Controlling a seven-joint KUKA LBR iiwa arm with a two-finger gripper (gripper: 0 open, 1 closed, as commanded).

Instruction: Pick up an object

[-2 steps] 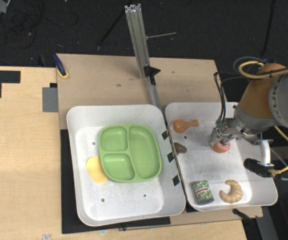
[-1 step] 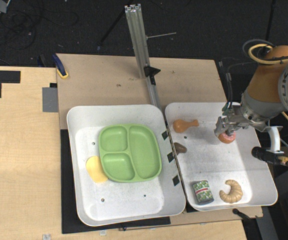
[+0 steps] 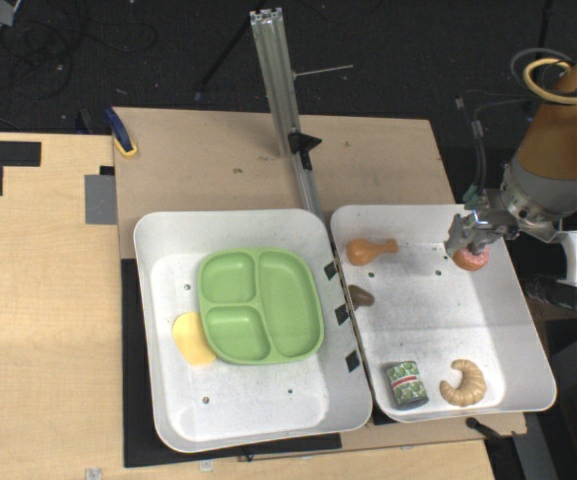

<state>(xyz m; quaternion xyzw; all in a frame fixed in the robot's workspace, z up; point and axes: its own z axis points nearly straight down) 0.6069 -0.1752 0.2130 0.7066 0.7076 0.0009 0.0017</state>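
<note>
The claw (image 3: 471, 236) hangs low at the right bin's (image 3: 528, 328) 1 o'clock corner, right over a small red object (image 3: 472, 260) lying by the wall there, seemingly lined up to grab it, though I cannot tell how its jaws stand.

A small red-pink rounded object (image 3: 472, 259) sits at the upper right of the right bin, close to its far-right rim, directly under the gripper (image 3: 467, 240). Its top is partly covered by the gripper's metal, so its full shape is unclear. Whether it is lifted cannot be told.
</note>
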